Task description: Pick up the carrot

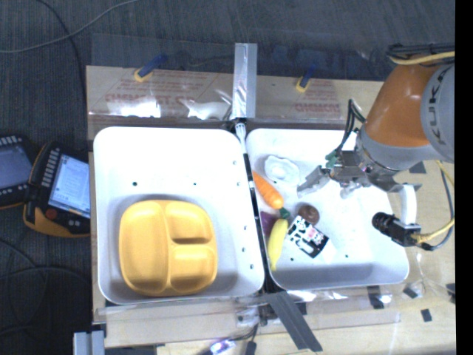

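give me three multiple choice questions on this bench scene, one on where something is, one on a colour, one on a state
1. Where does the carrot lie?
A. in the right bin, by its left wall
B. on the yellow tray
C. on the floor

2. What colour is the sectioned tray in the left bin?
A. blue
B. yellow
C. black

3. What is the state of the carrot?
A. lifted between the fingers
B. lying in the bin, apart from the gripper
C. standing upright on the tray

Answers:
1. A, it rests in the right bin near the divider.
2. B, the tray is plainly yellow.
3. B, the gripper sits to the carrot's right with white bin floor between them.
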Available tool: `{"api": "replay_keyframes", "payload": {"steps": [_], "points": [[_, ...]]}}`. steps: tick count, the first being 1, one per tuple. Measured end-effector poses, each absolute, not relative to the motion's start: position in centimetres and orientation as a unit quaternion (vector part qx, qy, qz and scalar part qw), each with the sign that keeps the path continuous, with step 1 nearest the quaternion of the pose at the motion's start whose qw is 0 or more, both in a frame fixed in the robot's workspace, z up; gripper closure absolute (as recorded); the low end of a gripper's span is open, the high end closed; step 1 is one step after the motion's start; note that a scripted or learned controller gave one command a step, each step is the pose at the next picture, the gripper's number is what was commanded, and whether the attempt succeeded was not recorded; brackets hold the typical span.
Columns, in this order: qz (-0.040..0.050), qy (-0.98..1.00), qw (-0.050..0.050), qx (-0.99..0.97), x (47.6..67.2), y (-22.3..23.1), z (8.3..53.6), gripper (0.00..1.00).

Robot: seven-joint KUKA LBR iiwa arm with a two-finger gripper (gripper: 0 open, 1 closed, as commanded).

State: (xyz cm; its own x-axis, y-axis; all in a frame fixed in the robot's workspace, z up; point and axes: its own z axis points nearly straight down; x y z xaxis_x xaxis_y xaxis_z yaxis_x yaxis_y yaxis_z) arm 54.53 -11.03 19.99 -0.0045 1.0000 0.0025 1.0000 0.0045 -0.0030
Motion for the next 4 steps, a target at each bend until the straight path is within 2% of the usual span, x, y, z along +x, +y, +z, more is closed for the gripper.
{"api": "replay_keyframes", "payload": {"steps": [1,2,3,4], "points": [[0.001,-0.736,0.002,-0.677,56.3,-4.7,18.2,0.0],[0.0008,-0.736,0.002,-0.677,56.3,-4.7,18.3,0.0],[0.0017,-0.757,0.0,-0.653,55.5,-5.5,18.3,0.0],[0.0014,-0.817,0.001,-0.576,55.8,-0.5,18.3,0.0]]}}
